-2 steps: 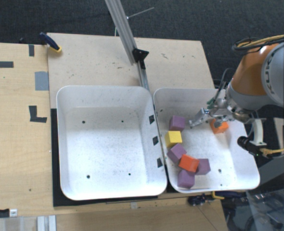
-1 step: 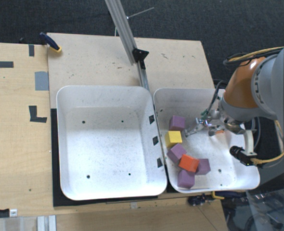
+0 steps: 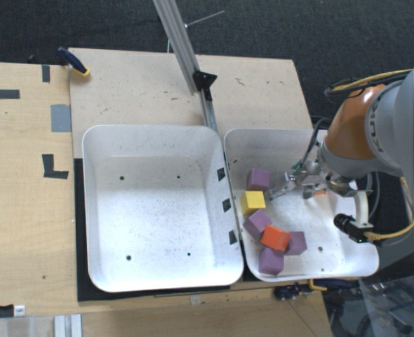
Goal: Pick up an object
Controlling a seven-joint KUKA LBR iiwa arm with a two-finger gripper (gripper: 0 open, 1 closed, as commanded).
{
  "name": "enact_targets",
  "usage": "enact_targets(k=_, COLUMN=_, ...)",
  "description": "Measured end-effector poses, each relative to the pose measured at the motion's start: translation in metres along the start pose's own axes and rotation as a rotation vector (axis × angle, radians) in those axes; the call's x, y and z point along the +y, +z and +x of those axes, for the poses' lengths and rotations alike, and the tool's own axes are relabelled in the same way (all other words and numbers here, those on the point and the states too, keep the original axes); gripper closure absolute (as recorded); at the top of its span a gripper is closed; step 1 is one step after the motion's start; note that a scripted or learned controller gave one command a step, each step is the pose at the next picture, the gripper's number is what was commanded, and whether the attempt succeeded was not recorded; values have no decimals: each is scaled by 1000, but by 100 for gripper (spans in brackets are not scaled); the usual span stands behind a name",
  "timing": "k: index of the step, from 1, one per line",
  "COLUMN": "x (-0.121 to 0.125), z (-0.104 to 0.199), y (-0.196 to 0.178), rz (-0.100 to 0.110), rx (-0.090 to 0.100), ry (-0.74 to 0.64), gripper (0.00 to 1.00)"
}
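We list the right bin [image 3: 347, 258], smooth white plastic, then its blocks — matte cubes clustered at its left side. The yellow block [image 3: 253, 201] lies at nine o'clock from the tool [image 3: 296, 179], just beside it. We cannot tell the tool's opening or any hold.

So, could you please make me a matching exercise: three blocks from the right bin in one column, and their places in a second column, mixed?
Things:
1. yellow block
2. orange block
3. top purple block

Places:
A. lying on top of purple blocks
B. farthest up in the bin, next to the tool
C. by the bin's left wall, between purple blocks

Pairs: 1-C, 2-A, 3-B
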State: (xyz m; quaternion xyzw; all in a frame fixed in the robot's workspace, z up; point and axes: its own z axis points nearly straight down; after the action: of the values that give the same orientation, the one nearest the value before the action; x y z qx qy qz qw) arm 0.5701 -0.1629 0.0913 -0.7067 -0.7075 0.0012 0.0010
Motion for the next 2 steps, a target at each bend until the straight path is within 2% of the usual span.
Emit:
enact_targets(k=1, x=0, z=1, y=-10, rz=0, rx=1, ry=-1, gripper=100)
enact_targets(k=2, x=-1, z=-9, y=-62, rz=-7, rx=-1, ry=1, gripper=100)
